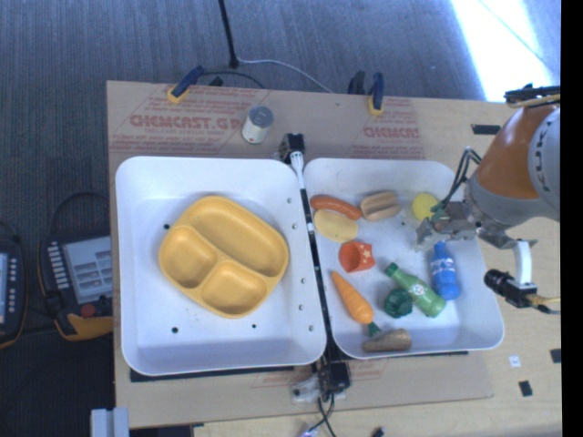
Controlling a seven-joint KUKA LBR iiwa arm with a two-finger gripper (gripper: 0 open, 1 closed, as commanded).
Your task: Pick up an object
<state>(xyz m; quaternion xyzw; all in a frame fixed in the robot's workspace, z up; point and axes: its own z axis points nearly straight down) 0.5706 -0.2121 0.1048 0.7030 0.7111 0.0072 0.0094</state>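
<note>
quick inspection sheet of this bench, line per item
surface: board bearing left bin and right bin
job's things: blue bottle, green bottle, carrot, hot dog, yellow ball in right bin
clutter: yellow divided tray in left bin; small reel on board
grippers: gripper low over blue bottle's top, nothing seen held
cables: black cable at top
surroundings: grey carpet, clamps

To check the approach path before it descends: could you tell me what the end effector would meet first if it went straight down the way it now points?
Probably the blue bottle, which lies just beneath the end effector in the right bin. Height is hard to judge from this slanted view, so it may instead reach the bin floor beside the bottle's cap.
</note>
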